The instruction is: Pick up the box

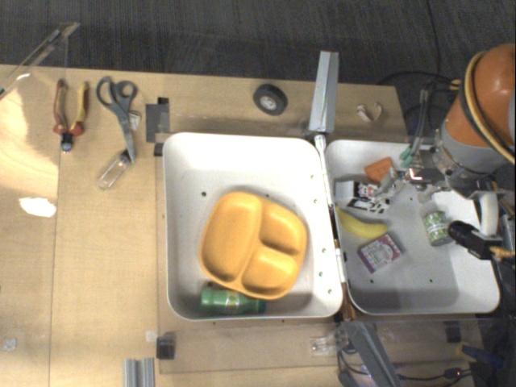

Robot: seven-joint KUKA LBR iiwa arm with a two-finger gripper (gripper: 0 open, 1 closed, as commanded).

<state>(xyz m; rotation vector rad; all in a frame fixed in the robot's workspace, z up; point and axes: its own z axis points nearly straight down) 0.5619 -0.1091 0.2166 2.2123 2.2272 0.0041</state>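
Camera view shows the small purple-and-white cardboard box [380, 252] lying flat and slightly skewed on the floor of the right white bin [419, 293], just beside a yellow banana [360, 224], likely dropped loose for picking. Its printed top faces up. Near the bin's far side, the gripper [393, 179] hovers; its state I cannot tell.

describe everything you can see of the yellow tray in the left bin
The yellow tray looks like smooth, slightly glossy plastic, rounded at the corners and split into three raised sections, one large and two smaller, so it seems to lie upside down. It sits turned at a slant in the lower middle of the left bin. Its lower edge overlaps a green bottle lying on its side along the bin's near wall. Nothing else touches it.
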